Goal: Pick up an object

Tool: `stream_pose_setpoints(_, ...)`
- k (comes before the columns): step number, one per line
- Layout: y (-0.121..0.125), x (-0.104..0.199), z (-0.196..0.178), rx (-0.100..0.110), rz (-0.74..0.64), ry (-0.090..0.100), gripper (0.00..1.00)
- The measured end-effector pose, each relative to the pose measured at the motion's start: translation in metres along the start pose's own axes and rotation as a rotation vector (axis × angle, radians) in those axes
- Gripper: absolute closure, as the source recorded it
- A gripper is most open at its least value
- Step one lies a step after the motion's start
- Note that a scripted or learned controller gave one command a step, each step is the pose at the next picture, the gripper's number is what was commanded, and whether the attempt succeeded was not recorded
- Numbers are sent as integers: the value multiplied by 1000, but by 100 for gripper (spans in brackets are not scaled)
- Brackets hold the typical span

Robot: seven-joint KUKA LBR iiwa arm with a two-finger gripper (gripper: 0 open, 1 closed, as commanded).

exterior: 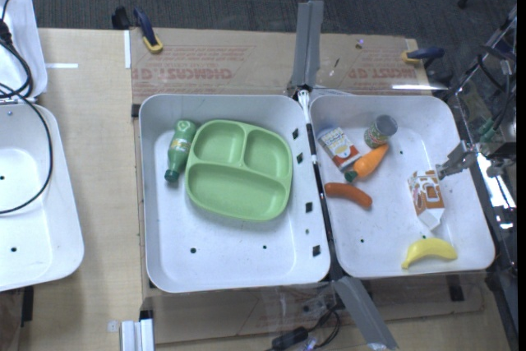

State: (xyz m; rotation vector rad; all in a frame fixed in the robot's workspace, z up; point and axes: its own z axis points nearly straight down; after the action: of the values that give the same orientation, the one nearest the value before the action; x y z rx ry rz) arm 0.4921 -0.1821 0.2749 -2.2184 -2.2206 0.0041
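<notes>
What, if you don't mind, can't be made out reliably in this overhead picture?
- Gripper: small and partly cut off at the right edge; finger state unreadable.
- Carton and packet: print too small to read.
- Can: too small to identify its label.
- Left-hand white tray: cropped by the left edge.

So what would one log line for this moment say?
gripper: right bin edge, by white packet | nothing seen held | left bin: green tray, bottle
</notes>
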Motion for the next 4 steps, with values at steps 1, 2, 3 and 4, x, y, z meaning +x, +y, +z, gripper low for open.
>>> stream_pose_setpoints(1, 20, -6, -50, -1, 69, -1, 0)
stream_pose_setpoints(2, 78, 28, 97, 1, 123, 0, 0)
stream_pose_setpoints(3, 117, 87, 178, -9, 445, 1, 0)
stream_pose_setpoints(4, 117, 86, 178, -10, 444, 1, 0)
